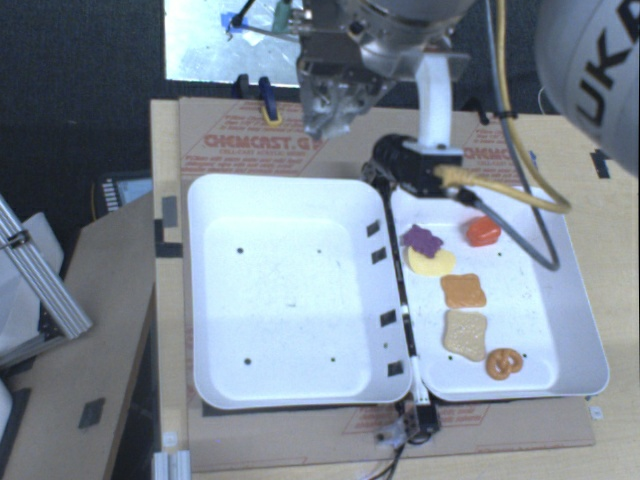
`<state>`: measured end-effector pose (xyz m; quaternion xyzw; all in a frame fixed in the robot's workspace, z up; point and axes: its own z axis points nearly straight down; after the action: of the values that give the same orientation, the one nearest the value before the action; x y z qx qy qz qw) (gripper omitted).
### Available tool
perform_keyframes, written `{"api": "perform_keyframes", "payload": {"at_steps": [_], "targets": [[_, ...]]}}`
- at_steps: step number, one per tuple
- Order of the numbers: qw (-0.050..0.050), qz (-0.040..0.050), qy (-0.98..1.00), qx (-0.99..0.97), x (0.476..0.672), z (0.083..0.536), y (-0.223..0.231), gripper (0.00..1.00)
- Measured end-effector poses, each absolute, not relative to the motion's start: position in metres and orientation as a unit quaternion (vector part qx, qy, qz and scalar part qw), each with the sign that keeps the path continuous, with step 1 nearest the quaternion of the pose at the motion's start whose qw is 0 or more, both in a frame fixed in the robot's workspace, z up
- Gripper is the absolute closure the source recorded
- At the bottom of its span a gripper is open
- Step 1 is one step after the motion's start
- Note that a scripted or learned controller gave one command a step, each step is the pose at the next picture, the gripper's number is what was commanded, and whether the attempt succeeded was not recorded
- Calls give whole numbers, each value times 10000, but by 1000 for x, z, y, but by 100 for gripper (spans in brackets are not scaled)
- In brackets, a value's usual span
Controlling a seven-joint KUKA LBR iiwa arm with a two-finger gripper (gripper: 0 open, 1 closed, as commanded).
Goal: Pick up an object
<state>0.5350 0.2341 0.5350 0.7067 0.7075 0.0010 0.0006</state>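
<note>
Two shallow white bins sit side by side on the surface point(170, 148), which is covered by a brown cardboard sheet with red lettering. The left bin point(215, 268) fills the middle of the frame, and the right bin point(570, 318) lies toward the right, their inner edges touching along a line of dark clips. All the small objects lie in the right bin, gathered along its left half: a purple piece point(422, 239) near the upper part, with a pale yellow piece point(431, 262) just below and touching it; a red-orange piece point(483, 231) to the right of the purple one, apart from it; an orange waffle-like square point(464, 291) below the yellow piece; a tan slice like bread point(465, 335) just under that; and a small pretzel-shaped piece point(504, 364) at the lower right of the slice, near the bin's bottom edge. The arm enters at the top of the frame, and its tool point(328, 118) hangs above the cardboard at the upper centre, beyond the top edge of the left bin and well apart from every object in the right bin. Nothing is visible between its fingers, and whether they are spread or closed cannot be told from this angle. A yellow cable point(500, 190) runs from a black fitting point(405, 163) at the top edge of the right bin across to the right.
</note>
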Motion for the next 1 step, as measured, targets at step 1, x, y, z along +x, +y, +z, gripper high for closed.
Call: {"api": "perform_keyframes", "payload": {"at_steps": [1], "targets": [[3, 10, 7078, 7064, 535, 535, 234, 0]]}}
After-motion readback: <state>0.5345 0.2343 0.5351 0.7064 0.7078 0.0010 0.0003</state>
